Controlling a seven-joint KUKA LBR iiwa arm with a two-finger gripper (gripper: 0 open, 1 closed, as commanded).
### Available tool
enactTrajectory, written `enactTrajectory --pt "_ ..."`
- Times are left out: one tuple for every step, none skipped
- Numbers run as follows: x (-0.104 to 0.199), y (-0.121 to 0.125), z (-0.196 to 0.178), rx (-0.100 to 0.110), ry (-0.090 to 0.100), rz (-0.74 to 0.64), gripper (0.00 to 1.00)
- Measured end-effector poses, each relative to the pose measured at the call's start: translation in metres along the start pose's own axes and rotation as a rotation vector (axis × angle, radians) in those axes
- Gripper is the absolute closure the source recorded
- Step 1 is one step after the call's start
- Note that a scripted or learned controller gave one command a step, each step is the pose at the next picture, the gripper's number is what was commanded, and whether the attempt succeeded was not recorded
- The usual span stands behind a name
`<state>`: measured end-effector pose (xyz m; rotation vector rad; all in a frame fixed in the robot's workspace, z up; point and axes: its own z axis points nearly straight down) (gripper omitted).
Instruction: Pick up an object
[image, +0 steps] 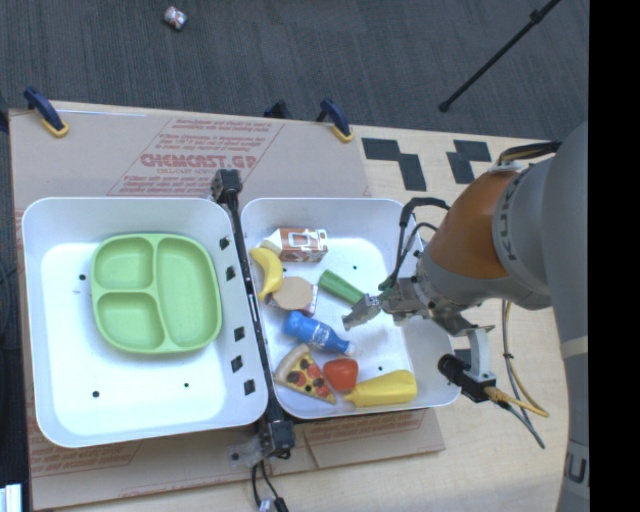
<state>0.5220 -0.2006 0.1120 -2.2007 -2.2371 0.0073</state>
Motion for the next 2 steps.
enactTrajectory --pt "0.0001 0.0008 -0.0103 0.0 0.0 -0.003 1.0" --pt "0.0001 0.0007 -0.0102 0.0 -0.001 -0.004 0.0"
